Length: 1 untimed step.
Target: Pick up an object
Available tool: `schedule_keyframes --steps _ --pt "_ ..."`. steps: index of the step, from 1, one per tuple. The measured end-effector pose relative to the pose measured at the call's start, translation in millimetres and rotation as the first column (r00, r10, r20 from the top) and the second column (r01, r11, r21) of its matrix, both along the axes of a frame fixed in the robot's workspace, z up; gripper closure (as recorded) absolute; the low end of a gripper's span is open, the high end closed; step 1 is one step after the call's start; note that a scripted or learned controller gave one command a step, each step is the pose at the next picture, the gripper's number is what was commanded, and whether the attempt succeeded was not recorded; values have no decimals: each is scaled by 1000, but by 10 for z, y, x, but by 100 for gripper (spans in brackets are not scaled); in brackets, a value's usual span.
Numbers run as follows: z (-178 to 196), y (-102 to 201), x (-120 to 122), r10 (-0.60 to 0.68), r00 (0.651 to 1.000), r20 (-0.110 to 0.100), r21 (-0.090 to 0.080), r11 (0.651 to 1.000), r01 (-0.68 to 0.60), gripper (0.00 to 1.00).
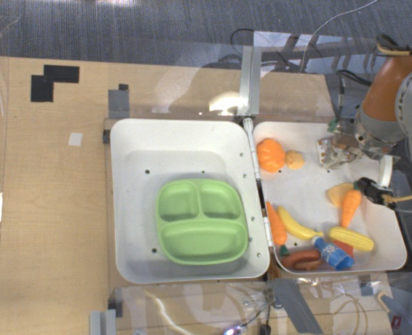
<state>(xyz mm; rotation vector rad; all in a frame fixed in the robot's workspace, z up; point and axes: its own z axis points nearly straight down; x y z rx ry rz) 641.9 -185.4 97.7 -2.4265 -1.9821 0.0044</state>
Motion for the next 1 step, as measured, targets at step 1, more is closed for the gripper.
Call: schedule_keyframes --steps 1 --pt "-24 -12 -29 0 1000 -10 1 1000 1 0"
